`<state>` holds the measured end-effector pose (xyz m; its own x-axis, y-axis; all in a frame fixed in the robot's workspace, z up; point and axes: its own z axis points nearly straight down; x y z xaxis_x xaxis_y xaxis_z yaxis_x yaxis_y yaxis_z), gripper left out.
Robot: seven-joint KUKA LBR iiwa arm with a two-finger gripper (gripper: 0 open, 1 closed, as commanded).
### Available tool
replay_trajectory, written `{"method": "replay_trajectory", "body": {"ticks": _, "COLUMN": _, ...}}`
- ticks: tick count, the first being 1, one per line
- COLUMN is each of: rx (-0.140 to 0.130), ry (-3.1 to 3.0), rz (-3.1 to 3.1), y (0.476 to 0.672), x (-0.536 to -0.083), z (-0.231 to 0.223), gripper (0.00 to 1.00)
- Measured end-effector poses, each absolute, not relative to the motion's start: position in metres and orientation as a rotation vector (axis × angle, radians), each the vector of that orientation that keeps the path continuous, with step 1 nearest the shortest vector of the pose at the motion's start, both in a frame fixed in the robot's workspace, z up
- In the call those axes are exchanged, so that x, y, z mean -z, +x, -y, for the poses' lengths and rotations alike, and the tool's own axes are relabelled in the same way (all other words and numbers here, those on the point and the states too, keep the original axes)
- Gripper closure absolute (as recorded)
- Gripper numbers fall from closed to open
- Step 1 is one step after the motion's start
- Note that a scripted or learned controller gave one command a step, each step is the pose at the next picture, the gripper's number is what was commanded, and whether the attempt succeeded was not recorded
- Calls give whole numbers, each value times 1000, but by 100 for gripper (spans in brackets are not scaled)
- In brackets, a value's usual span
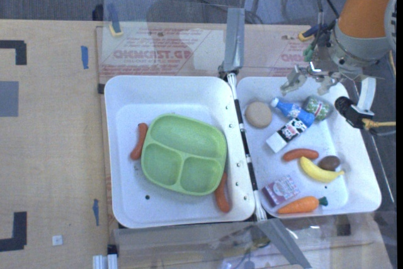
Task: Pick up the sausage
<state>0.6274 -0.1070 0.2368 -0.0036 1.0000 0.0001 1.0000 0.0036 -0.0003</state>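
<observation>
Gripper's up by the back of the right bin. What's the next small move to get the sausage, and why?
Probably bring the gripper forward over the sausage, then descend. It hangs above the bin's back edge, with the blue bottle and milk carton between.

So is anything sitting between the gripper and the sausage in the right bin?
Yes. The gripper hangs at the bin's far edge, and the blue bottle and the small black-and-white carton lie between it and the sausage. From above, nothing covers the sausage.

Your arm (pixel 368 9) reaches in over the tabletop's far right corner, orange band uppermost, wrist bent down, its gripper (pixel 310 77) hanging with jaws spread.
</observation>
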Motion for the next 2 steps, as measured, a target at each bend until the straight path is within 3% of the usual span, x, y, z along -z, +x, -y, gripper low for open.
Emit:
{"method": "replay_trajectory", "body": {"ticks": 1, "rx": 0, "ry": -2208, "rz": 2235, "y": 537, "x": -119, "z": 179, "gripper": 0}}
{"method": "replay_trajectory", "body": {"ticks": 2, "rx": 20, "ry": -2251, "rz": 2221, "y": 534, "x": -95, "z": 146, "gripper": 0}}
